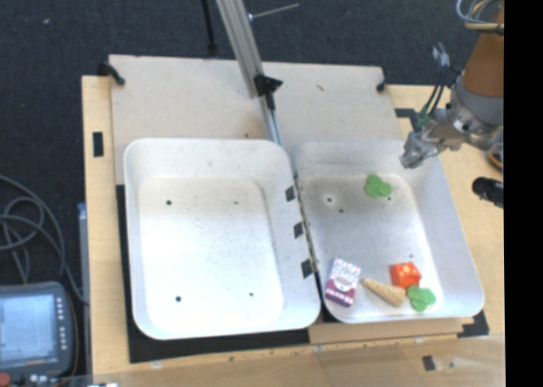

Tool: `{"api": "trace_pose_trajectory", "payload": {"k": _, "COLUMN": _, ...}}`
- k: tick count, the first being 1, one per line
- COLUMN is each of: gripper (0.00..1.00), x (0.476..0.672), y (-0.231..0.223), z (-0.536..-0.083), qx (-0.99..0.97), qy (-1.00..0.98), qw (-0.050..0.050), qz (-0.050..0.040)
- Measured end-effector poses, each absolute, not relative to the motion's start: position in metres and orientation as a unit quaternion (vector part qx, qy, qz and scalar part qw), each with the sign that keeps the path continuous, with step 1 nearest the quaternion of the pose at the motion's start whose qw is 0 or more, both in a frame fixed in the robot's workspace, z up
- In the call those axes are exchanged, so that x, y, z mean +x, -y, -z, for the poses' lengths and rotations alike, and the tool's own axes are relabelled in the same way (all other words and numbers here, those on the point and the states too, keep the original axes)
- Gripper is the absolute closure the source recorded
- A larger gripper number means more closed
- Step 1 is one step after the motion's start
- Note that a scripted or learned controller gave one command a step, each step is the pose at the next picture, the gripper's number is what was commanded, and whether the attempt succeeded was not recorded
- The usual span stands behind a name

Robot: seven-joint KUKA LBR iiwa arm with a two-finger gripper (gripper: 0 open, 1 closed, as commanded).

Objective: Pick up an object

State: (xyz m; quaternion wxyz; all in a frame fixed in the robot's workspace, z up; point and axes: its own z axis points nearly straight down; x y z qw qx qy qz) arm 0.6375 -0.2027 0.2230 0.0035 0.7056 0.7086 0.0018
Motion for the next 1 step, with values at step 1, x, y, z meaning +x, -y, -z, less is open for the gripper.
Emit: {"api": "trace_pose_trajectory", "payload": {"k": 1, "gripper": 1.0, "x": 0.6384, "y": 0.2042, "z": -0.2491, "qx": 0.705, "qy": -0.709, "qw": 0.002, "qz": -0.0012}}
